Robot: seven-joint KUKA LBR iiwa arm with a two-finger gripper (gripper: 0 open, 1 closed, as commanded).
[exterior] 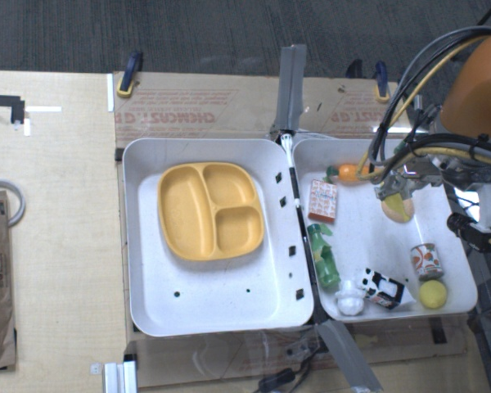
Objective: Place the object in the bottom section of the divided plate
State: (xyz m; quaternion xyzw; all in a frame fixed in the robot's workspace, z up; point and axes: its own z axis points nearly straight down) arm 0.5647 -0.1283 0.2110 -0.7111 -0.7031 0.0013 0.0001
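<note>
Item: pale yellow fruit [398, 209], right bin [458, 301], under gripper [395, 191]; grip state cannot be told. Plate [211, 211] at nine o'clock, well apart. Risk: weak hold drops fruit crossing the divider.

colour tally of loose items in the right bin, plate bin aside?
Orange: 1, small fruit
Red and white: 2, carton, can
Green: 1, bottle
Yellow: 2, pale fruit under the claw, lemon
White: 1, small lump
Black and white: 1, packet
Total: 8
</note>
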